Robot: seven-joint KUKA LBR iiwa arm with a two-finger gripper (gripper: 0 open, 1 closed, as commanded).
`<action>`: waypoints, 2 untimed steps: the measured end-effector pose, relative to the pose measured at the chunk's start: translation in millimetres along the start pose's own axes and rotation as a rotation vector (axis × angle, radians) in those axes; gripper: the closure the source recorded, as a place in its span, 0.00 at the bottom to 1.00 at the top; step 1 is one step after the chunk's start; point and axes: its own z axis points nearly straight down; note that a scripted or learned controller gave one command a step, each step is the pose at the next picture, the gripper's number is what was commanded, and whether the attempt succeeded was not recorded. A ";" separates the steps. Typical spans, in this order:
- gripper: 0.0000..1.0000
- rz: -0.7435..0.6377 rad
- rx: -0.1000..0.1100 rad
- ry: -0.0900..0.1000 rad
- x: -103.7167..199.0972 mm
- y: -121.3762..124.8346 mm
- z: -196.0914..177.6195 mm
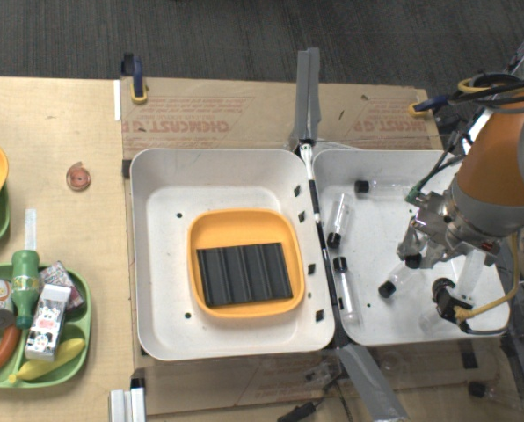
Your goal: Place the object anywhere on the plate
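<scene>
Nearest, at the left on the table (69, 130), a green tray (73, 345) holds toy food. In the left bin (156, 236) sits an orange plate (244, 222), and a dark grey ribbed block (244, 272) lies flat in the middle of it. Over the right bin (376, 170) the gripper (413, 255) hangs low near small clear tubes (337, 222) with black caps, and I cannot tell if it is open or closed.

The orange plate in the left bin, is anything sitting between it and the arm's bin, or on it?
A dark ribbed object already lies on the orange plate, covering its middle. Between the gripper and the plate stand only the two bins' adjoining walls, low rims to lift over.
</scene>
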 end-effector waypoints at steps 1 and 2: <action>1.00 -0.002 -0.007 0.002 -3.0 64.0 -9.4; 1.00 -0.213 -0.009 0.002 8.2 127.2 -22.1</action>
